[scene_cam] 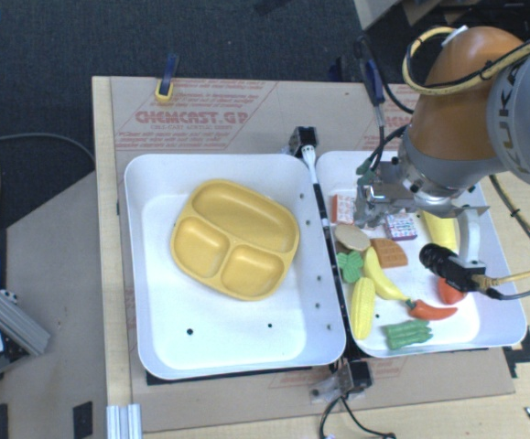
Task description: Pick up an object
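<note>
Claw point(379, 210) hangs low over the right bin point(502, 323), beside the tan toy point(352, 239); can't tell how it's set, nothing visibly held. Toys sit packed just below it. Risk: crowding, so it may nudge neighbours or catch two. Count: one divided yellow plate point(235, 239) in the left bin point(155, 273), one corn cob point(362, 306), one banana point(383, 276), one red chilli point(432, 312).
</note>
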You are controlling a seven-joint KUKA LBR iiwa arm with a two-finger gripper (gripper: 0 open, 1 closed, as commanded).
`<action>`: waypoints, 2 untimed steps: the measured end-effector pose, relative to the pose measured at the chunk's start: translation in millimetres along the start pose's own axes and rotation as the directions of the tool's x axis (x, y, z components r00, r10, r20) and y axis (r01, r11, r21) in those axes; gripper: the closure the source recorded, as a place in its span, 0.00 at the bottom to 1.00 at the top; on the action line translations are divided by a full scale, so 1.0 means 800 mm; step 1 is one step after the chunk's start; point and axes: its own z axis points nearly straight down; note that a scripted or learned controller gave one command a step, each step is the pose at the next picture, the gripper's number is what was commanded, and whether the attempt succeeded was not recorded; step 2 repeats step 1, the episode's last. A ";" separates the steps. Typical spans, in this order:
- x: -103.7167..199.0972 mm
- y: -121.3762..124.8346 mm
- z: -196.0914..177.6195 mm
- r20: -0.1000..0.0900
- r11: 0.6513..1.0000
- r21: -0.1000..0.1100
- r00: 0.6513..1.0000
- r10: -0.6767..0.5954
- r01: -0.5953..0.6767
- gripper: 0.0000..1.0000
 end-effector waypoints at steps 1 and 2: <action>0.007 -0.013 0.015 -0.001 1.000 0.003 1.000 0.001 -0.001 1.00; 0.007 -0.013 0.015 -0.001 1.000 0.003 1.000 0.001 -0.001 1.00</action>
